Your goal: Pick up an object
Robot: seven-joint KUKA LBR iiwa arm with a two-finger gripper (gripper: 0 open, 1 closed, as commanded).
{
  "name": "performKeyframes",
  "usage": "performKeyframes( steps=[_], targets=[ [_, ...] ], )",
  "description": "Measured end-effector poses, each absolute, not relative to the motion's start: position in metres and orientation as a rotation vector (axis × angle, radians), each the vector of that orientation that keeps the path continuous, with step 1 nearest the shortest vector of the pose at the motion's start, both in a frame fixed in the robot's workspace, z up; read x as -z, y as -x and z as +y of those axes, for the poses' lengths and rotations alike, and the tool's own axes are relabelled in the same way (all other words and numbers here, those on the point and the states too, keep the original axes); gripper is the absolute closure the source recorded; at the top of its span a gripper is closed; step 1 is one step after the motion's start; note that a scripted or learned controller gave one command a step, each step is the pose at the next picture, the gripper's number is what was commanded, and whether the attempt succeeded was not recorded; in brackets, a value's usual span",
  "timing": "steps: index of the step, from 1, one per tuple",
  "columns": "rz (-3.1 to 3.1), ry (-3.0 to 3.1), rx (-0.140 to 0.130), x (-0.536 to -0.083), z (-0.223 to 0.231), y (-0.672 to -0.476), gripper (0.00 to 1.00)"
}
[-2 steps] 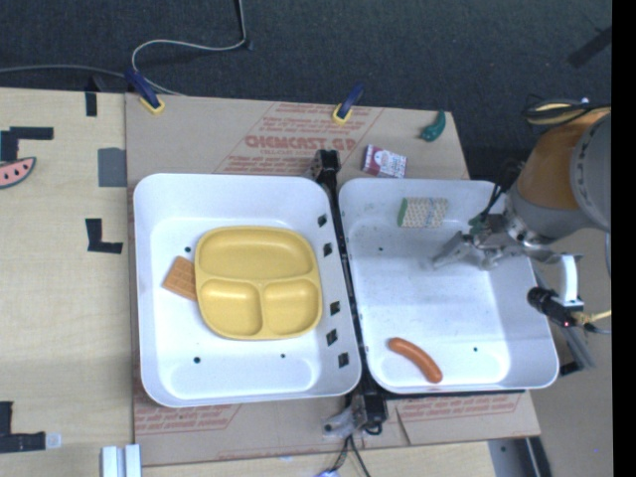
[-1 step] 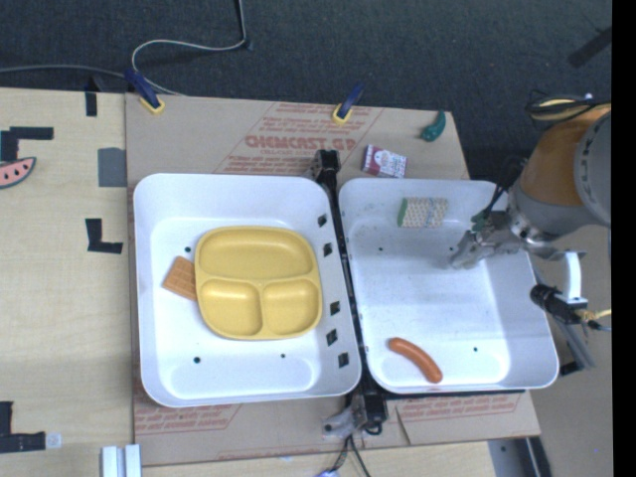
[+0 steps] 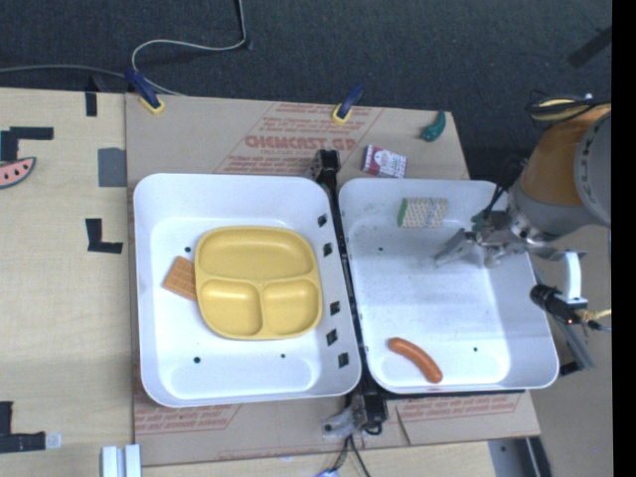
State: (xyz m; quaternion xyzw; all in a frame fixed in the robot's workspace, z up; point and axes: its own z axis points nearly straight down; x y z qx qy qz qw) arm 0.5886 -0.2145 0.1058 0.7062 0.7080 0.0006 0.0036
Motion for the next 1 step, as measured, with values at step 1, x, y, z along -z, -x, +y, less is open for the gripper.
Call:
performKeyframes(
  steps=[1],
  targets=[
    [2.221, -2.213, -0.002, -0.1152, -0.214, -0.5887, 1.0]
  ],
)
